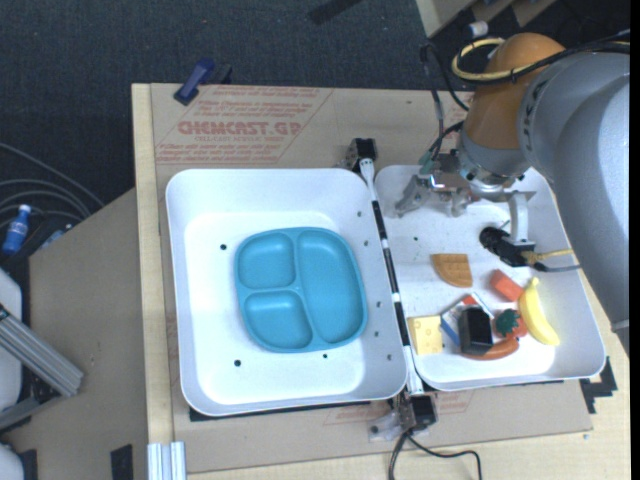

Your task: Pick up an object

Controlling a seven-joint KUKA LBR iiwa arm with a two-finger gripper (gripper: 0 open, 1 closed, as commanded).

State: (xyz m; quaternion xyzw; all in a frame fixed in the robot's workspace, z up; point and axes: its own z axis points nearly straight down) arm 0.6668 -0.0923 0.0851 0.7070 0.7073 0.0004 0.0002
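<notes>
We see the gripper at about twelve o'clock in the right bin, and we cannot tell its state. The toys lie toward five o'clock of it: a tan slice, an orange piece, a banana, a yellow block and a black item. A blue divided plate sits in the left bin

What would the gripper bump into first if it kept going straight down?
Probably the bare white floor of the right bin. The gripper hangs over its far left corner, apart from the toast-like piece and banana. Depth is hard to judge.
</notes>
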